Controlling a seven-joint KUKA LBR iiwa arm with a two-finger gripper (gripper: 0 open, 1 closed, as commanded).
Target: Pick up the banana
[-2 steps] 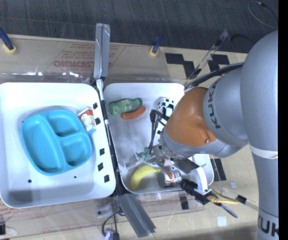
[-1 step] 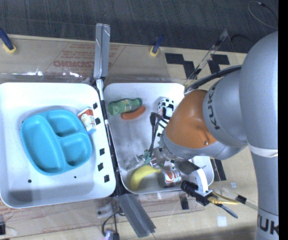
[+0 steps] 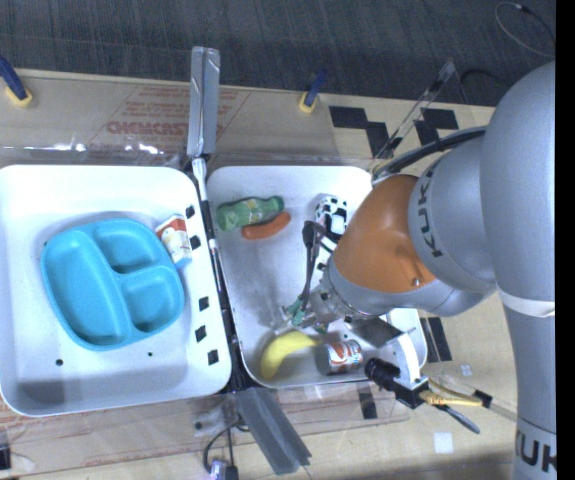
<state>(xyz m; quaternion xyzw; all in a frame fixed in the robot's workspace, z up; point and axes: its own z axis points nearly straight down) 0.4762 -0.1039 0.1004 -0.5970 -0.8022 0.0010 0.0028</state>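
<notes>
Bench with two white bins. We see the banana [image 3: 286,352] lying at 6 o'clock in the right bin [image 3: 267,183], not lifted. Gripper [image 3: 319,313] just above it; we cannot tell its state. Grasp and lift remain.

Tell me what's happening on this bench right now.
A grey and orange robot arm is reaching into the right bin, with its end effector low over the bin floor right beside the banana near the front edge. Whether it has hold of the banana can't be made out. A small can lies next to the banana, and a green item with an orange one sits toward the back. The left bin holds a blue divided tray.
</notes>
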